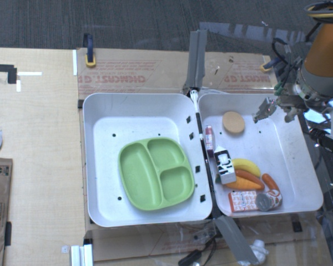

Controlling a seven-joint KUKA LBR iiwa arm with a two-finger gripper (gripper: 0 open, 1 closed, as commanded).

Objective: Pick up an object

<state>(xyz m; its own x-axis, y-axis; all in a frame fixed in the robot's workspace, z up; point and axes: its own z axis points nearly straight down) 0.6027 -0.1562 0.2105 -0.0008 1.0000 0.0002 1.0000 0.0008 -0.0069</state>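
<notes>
Carrot (245,181) lies lengthwise left-right in right bin (299,148); gripper (265,111) above, finger state unclear.

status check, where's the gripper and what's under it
Gripper over right bin far corner, nothing between fingers. Tan round object nearest, lying free. Banana, carrot piled at near side, untouched.

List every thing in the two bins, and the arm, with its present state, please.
Green plate: lying flat in left bin, nothing in its compartments.
Round biscuit: lying flat in right bin, apart from the pile.
Carton: lying on its side, against the banana.
Banana: lying, touching the carrot.
Carrot: lying in the pile.
Gripper: over the right bin, holding nothing.
</notes>
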